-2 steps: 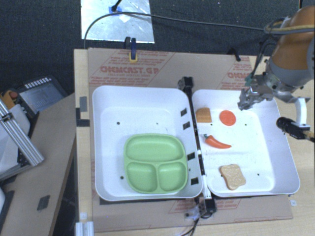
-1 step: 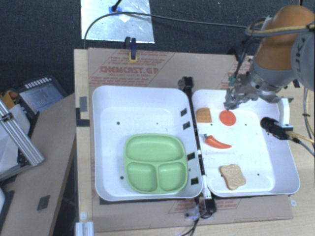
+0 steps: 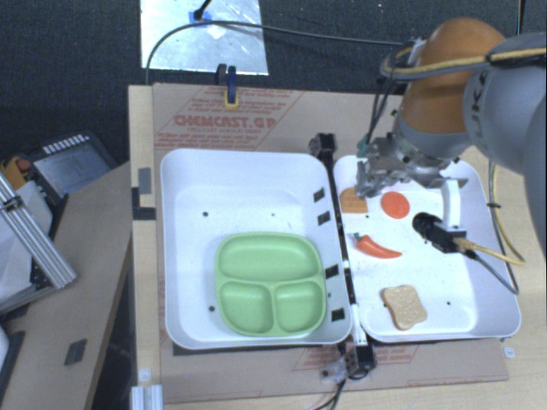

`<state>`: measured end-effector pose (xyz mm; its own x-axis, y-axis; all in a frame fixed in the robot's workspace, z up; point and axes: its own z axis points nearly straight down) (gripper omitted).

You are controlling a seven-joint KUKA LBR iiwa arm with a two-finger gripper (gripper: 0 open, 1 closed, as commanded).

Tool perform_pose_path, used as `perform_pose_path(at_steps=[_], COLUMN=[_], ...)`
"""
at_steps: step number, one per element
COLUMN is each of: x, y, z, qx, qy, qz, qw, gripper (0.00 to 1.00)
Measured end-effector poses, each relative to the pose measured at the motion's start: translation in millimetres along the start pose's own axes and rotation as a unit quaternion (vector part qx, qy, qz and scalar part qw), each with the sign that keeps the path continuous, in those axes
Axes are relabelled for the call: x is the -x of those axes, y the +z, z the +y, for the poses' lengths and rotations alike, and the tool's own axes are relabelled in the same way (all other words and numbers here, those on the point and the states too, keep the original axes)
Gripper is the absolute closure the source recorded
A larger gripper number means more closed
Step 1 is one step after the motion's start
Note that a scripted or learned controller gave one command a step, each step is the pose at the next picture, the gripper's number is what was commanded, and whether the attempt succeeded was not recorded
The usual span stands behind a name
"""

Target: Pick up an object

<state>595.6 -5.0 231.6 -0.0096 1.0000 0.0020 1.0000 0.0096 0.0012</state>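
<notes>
Hovers with jaws low over the far left corner of the right bin (image 3: 479, 289), just above a tan piece (image 3: 353, 202), perhaps touching it. Cannot tell whether jaws are apart or together. Nearby: orange disc (image 3: 395, 204), red pepper (image 3: 376, 246), bread slice (image 3: 403, 306). In the left bin (image 3: 248, 203): green divided plate (image 3: 269, 282).

Tool (image 3: 366, 184) over right bin (image 3: 487, 314), close by orange-brown piece (image 3: 352, 202); green plate (image 3: 269, 282) in left bin (image 3: 197, 186).
</notes>
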Motion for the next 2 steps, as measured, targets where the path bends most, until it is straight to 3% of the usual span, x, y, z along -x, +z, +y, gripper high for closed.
perform_pose_path(at_steps=[2], x=[-107.7], y=[10.9], z=[-21.7], qx=[-0.001], qy=[0.0], qz=[0.0], qw=[1.0], gripper=[1.0])
